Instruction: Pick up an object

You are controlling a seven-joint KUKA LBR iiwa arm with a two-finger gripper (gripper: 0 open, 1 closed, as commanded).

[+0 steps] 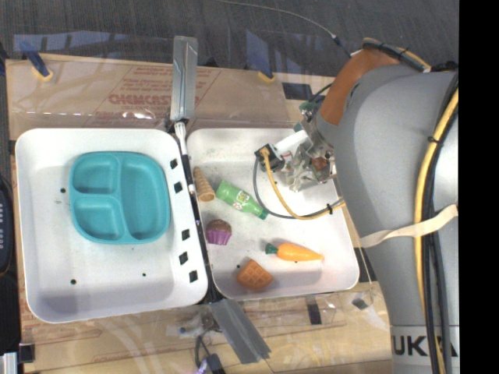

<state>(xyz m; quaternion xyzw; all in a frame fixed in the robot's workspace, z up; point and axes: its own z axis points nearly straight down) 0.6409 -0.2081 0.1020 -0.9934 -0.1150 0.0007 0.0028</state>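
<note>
On the left we see a white bin [47,287] holding a teal divided plate [119,196]. In the right bin [234,142], next to the divider, lie a small cone [203,184] and, below it, a purple cupcake [219,231]. Further right we find a green bottle [240,199] lying tilted, a waffle piece [254,274] near the front wall, and an orange carrot [295,252] beside it. The claw [300,170] hovers over the bin's upper right, apart from all of these; we cannot tell how it is set. A yellow cable [274,197] loops beneath it.
</note>
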